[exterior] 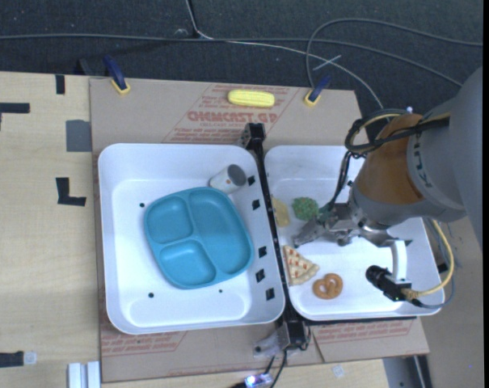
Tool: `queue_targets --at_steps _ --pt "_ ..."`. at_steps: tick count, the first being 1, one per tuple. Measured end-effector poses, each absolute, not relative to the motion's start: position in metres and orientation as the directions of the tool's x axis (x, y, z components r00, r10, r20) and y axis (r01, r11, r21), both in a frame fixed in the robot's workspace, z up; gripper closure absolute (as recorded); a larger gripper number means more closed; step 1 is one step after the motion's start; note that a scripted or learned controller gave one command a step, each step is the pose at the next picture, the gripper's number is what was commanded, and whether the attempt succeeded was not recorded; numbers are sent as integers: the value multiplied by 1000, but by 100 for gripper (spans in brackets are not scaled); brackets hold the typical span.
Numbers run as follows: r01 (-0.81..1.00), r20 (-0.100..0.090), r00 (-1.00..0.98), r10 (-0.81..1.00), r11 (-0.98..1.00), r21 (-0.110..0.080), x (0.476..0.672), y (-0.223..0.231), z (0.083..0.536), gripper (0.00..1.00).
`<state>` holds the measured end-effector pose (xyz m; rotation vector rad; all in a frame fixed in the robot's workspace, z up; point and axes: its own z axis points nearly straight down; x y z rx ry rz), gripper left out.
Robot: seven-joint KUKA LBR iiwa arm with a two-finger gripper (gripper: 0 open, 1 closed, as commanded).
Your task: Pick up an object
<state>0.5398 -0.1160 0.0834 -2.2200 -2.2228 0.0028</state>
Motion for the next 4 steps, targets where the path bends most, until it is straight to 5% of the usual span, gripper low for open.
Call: queue_targets --at_steps 1,3,4 --pt "1000 -2 -1 1000 1 1 541 -116 96 100" --pt "1000 0 -2 1000 2 3 543 -114 206 100" --pt "1000 0 -1 1000 1 0 543 -113 213 100"
